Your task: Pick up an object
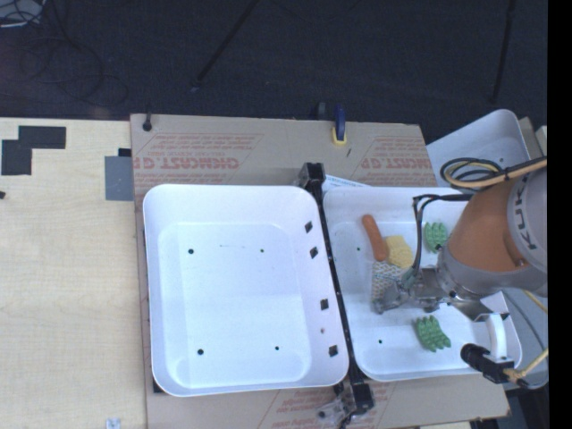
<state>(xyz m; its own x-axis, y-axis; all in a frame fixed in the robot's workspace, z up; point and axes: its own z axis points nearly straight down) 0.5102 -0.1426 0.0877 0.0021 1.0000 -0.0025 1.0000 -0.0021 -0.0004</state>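
The arm reached in from the right over the right bin (357,347), its gripper (393,300) low over a pale mesh-patterned object (384,280) — what the gripper was doing, I cannot tell. An orange carrot-like piece (374,237) lay just above, its long axis running from upper left to lower right, touching a yellow piece (399,252). Two green knobbly pieces (432,332) lay nearby — one toward the near edge, the other (435,235) beside the arm.

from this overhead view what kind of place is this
Probably a robotics lab grasping station: two shallow white bins, left bin and right bin, sit on a board, a grey and orange arm reaches in, and cables trail across the dark floor.
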